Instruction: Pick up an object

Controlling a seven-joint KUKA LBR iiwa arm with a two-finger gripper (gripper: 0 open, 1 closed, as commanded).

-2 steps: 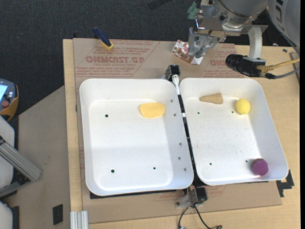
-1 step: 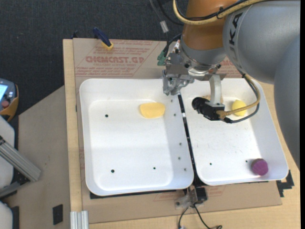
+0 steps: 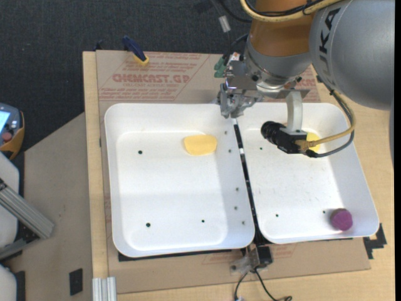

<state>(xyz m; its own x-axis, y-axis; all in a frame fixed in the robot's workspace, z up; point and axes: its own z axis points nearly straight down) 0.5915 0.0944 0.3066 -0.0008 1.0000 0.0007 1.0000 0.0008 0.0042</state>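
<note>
The fingers (image 3: 233, 108), whether apart or together I cannot tell, hang just beside the yellow object (image 3: 200, 145).

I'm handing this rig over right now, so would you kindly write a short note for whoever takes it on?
Gripper: up at the far end of the divider between the bins; nothing visibly held.
Yellow object: lies in the left bin, upper middle.
Purple ball: near right corner of the right bin.
Done: no pick visible so far.
Left: grasp one object and lift it.
</note>
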